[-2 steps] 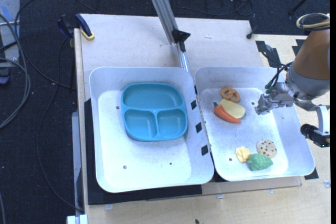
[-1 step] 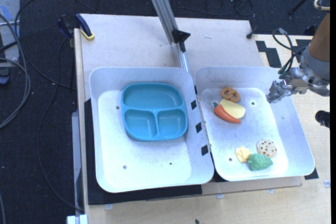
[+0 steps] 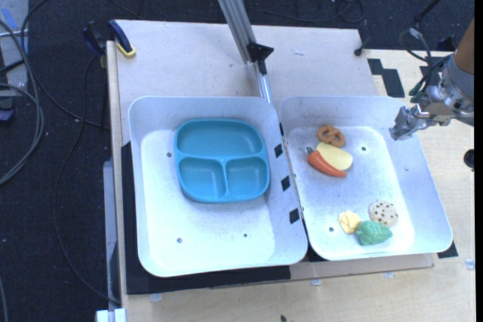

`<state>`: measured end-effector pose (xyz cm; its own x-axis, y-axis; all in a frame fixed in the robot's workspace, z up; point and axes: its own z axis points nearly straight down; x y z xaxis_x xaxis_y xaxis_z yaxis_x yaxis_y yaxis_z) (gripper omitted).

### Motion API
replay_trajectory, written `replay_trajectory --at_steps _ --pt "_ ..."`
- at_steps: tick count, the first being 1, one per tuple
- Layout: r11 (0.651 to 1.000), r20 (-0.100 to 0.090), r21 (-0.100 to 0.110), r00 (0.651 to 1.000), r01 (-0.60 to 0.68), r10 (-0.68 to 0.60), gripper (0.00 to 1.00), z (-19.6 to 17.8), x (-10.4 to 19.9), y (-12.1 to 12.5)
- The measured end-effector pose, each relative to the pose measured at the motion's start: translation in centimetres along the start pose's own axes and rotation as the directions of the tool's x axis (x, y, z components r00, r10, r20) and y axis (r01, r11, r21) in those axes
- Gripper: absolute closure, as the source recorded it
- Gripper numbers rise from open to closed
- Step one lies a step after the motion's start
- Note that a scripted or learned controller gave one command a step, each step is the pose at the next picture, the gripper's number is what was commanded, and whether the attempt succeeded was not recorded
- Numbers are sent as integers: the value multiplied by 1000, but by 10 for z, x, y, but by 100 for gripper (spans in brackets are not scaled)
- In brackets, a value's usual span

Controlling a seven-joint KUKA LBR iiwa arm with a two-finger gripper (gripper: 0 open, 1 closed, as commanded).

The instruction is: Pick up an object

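Evidently the gripper (image 3: 407, 124), whose grasp I could not tell, hung over the right bin's (image 3: 423, 185) edge, the nearest toys, pretzel (image 3: 330, 135) and carrot (image 3: 326, 164), lying toward nine o'clock.

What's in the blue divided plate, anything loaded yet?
Empty. All three compartments of the blue divided plate show bare blue; it sits in the left bin.

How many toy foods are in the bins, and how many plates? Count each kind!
Pretzel: 1
Carrot: 1
Yellow slice: 1
Cookie: 1
Small yellow piece: 1
Green piece: 1
Blue plate: 1
Total: 7
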<state>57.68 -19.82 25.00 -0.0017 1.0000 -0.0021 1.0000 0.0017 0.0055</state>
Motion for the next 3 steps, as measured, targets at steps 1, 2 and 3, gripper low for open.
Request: replay_trajectory --at_steps 1,2,3 --pt "1000 -4 4 1000 6 -6 100 -1 55 9" --pt "1000 -4 6 1000 6 -6 100 10 105 13" --pt "1000 -4 6 1000 6 -6 100 2 156 6"
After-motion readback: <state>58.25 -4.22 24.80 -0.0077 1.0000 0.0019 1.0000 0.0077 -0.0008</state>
